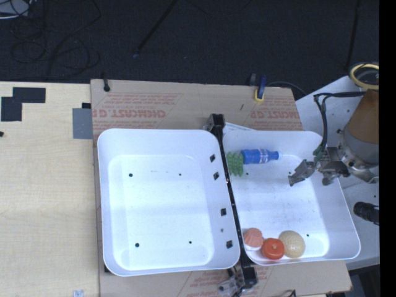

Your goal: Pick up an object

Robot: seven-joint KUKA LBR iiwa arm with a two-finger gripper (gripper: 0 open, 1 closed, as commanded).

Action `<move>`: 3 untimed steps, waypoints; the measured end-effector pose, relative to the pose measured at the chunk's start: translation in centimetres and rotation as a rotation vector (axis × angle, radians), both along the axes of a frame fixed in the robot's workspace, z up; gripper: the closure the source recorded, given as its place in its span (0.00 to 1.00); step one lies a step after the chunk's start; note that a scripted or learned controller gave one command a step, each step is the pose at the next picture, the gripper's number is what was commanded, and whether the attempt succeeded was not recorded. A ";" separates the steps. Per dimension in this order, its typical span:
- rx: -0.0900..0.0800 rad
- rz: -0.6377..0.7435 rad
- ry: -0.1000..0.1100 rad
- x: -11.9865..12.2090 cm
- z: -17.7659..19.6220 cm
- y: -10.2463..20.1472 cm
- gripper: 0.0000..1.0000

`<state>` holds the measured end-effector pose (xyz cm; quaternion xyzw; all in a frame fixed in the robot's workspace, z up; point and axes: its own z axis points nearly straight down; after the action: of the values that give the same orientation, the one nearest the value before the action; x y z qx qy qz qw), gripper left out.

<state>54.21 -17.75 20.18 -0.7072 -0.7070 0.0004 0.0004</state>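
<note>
One blue bottle (pixel 259 156), lying flat.

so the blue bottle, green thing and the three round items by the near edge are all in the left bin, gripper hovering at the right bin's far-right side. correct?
Wrong bin. The camera view shows the blue bottle, the green thing and the three round items all lying in the right bin, not the left bin. The rest holds: the gripper is over the right bin's right side.
</note>
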 end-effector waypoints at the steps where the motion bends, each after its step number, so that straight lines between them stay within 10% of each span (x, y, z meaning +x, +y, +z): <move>1: -0.003 -0.003 -0.006 -3.5 9.9 -3.8 0.00; 2: 0.000 0.007 -0.002 4.9 6.7 0.3 0.00; 3: 0.003 -0.004 0.009 0.2 -1.6 -3.7 0.00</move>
<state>54.37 -21.49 18.57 -0.7084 -0.7058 0.0026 0.0044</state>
